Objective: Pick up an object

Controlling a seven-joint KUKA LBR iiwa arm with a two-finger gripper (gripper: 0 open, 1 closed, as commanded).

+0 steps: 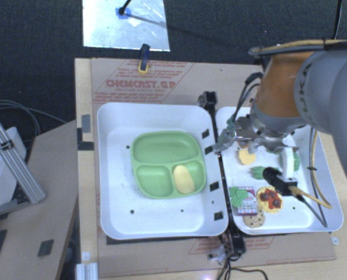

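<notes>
My gripper hangs low over the left edge of the right bin, close to the wall between the two bins. Just to its right lies a small yellow piece, apart from it. Further into the right bin are a green piece, a white and green item, a green leafy packet, a red-topped pizza slice and a cookie. Nothing shows in the gripper.
The left bin holds a green divided plate with a yellow oval item in its lower right compartment. Black clips sit along the wall between the bins. The arm's grey and orange body covers the right bin's far side.
</notes>
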